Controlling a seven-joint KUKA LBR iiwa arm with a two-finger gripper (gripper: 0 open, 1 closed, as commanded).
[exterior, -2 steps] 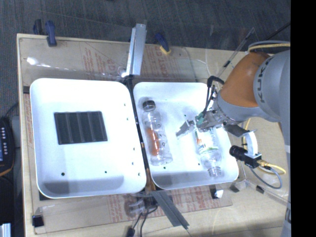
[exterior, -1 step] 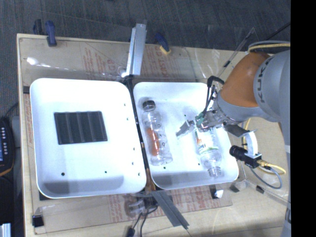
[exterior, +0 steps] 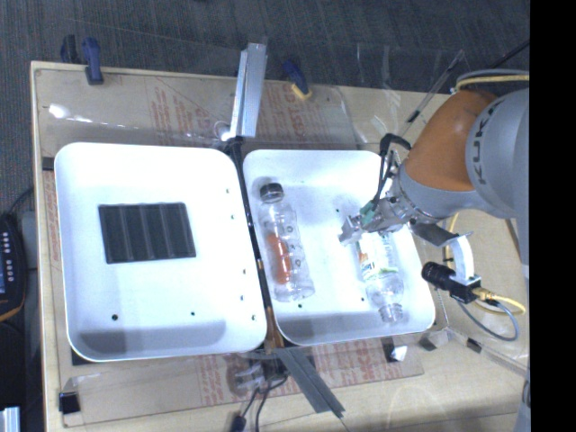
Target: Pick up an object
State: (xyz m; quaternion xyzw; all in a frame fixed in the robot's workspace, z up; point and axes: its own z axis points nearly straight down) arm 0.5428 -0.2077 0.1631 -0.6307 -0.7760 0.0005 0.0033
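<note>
1. Two shallow white bins sit side by side on the bench, touching along a dark seam; the left bin is at nine o'clock from the centre of the view and the right bin at three o'clock.

2. Left bin: a dark ribbed rectangular slab lies flat a little toward the eleven o'clock part of the floor, well clear of the walls.

3. Right bin: two clear plastic bottles lie on their sides. One bottle with a reddish label runs along the bin's nine o'clock wall, its dark cap pointing to twelve o'clock. The other, a clear bottle with a green-marked label, lies toward the bin's four o'clock side, one end down near the five o'clock corner.

4. Reaching in from three o'clock, the grey arm with its orange band hangs over the right bin — its gripper sits right at the twelve o'clock end of the green-marked bottle, apparently touching it.

5. From where I stand I cannot tell whether the pincer is spread or pressed together, nor whether the bottle sits between its tips — the metal parts blur into the clear plastic.
</note>
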